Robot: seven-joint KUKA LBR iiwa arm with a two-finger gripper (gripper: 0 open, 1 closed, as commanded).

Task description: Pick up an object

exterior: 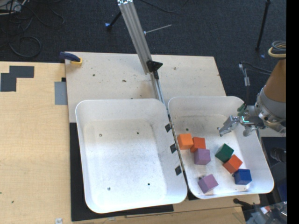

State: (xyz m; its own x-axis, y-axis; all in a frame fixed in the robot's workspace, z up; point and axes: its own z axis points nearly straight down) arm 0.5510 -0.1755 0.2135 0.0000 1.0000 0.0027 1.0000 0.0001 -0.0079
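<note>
— Jaws look spread apart to me, nothing between them; the gripper (237,125) hangs over the right bin (211,107), near its right wall, above the blocks.

— Agreed, two grey fingers splayed out and bare. What's closest to us in there?

— Nearest the front rim, a purple block (207,183) sits tilted, and off to its right a blue block (243,176) sits in the front right corner.

— Then further in?

— A red-orange block (232,163) just beside the blue one, touching or nearly so, I can't say which. A dark green block (224,152) just behind that.

— And over by the divider?

— A second purple block (202,156) with a red block (198,143) against its far side, and an orange block (185,141) beside that, closest to the left wall of the bin.

— All of them lie flat on the bin floor?

— Yes, none lifted. The gripper sits above and beyond the green one, apart from all of them.

— Left bin (93,120)?

— White, speckled with dark marks. Behind both bins a slanted metal rail (138,34) rises from the bench (187,73), and a small blue and yellow clamp (71,57) sits at the bench's far left corner.
</note>
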